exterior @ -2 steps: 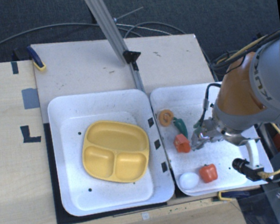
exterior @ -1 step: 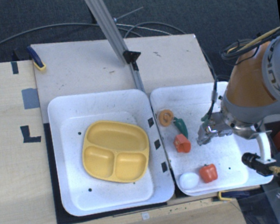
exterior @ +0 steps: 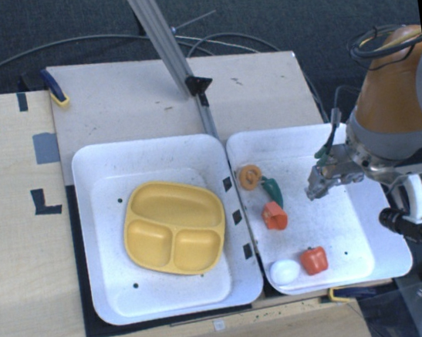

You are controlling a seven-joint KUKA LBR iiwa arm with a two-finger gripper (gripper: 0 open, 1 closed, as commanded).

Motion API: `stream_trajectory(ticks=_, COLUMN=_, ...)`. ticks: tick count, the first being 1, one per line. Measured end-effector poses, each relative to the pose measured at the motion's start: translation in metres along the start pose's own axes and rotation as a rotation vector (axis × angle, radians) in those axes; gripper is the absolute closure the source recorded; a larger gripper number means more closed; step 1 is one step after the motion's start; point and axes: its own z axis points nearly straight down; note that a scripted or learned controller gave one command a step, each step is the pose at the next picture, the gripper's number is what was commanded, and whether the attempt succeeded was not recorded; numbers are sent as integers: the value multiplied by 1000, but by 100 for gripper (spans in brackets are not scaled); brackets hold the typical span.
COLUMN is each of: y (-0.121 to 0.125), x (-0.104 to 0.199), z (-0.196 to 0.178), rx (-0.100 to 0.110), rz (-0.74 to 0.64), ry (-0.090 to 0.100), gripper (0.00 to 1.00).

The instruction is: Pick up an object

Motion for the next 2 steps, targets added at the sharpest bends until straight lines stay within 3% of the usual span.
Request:
stream_trajectory(ticks=1, y=1, x=0, z=-46, rx=2, rz=1, ry=0, gripper=100)
stream_trajectory(ticks=2, y=-3, x=49, z=-43, rx=7, rz=-4, ry=2, gripper=100)
